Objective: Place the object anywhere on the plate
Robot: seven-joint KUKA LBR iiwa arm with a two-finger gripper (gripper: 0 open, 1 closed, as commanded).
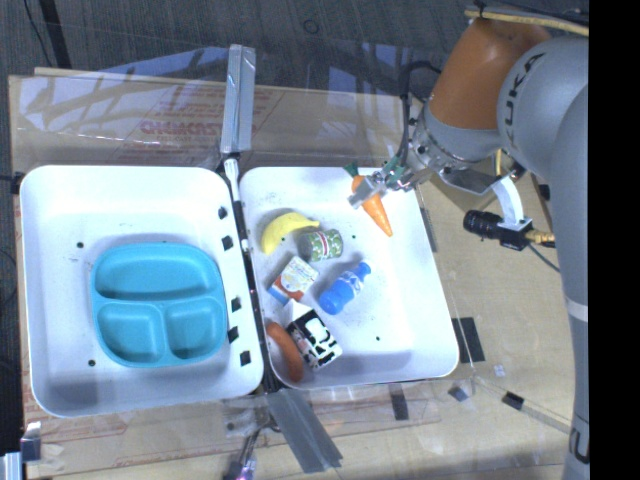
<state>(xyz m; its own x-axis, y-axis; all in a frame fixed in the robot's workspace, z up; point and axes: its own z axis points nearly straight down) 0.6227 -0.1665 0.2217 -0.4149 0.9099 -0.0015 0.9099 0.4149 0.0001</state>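
Over the right bin (425,298), the gripper (377,190) is clenched on a toy carrot (377,211), hanging at the bin's far corner. The blue plate (158,302) sits in the left bin (60,268). Lettering on the arm (530,78) reads "UK". The carton (293,279) has print too small to read.

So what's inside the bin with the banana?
In the right bin: a banana, green can, small carton, blue bottle, black-and-white thing, and a carrot at the gripper. A brown thing is partly hidden.
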